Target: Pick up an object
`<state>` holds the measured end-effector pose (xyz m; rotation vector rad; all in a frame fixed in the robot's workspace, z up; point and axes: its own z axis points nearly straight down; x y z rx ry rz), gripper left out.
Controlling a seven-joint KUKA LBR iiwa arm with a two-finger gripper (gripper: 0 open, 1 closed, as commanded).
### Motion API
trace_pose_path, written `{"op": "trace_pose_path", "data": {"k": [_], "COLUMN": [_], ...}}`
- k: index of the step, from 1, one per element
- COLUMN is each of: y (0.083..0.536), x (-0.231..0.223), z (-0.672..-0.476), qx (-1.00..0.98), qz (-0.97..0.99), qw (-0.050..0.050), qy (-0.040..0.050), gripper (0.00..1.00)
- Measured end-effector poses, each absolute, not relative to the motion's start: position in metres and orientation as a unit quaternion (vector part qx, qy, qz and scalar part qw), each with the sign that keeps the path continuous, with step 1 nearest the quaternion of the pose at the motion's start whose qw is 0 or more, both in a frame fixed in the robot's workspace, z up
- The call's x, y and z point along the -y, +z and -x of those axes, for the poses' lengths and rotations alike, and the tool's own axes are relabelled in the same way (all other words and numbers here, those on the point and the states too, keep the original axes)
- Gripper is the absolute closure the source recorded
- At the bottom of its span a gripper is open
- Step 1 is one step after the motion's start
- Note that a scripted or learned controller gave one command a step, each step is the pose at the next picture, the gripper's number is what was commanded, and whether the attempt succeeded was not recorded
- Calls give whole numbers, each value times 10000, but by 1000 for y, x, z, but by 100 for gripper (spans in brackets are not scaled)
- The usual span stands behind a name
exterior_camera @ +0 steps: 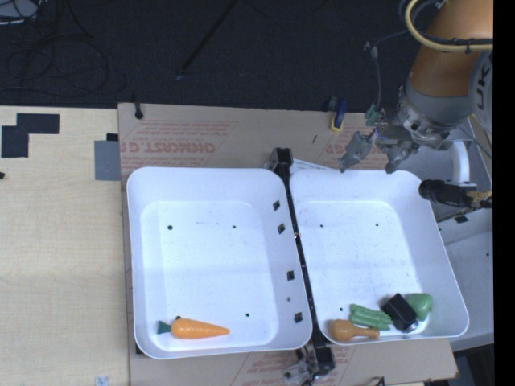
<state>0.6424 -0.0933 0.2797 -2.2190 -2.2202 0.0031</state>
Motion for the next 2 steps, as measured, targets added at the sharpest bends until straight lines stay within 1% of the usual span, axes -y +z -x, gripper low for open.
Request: {"op": "trace_pose_path", "data": {"k": [1,2], "y": [393,395], "x": [129,127], "z": [-645,-644], "qx": [7068,7079], "qz": [7074,7063], "qw": [-50,6], "qy": [-23,15], "gripper": [0,100]}}
